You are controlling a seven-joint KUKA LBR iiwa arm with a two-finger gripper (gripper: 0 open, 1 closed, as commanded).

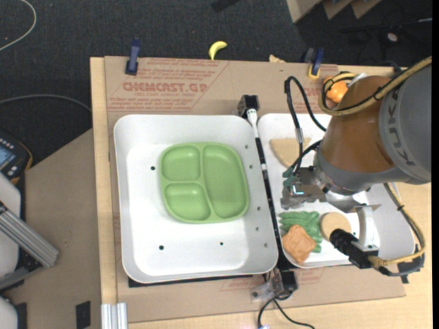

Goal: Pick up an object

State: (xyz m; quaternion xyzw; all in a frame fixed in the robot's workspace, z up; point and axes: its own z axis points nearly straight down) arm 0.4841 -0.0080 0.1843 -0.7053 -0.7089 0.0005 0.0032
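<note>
So the gripper (296, 190) hangs low in the right bin (405, 235), can't tell its state. The green toy (302, 221) and orange chunk (298, 243) lie just toward the bin's near edge from it, probably closest pick.

We see orange-brown chunk (298, 244) at right bin's near-left corner, touching green leafy piece (302, 222); tan round piece (334, 223) just beside.
</note>
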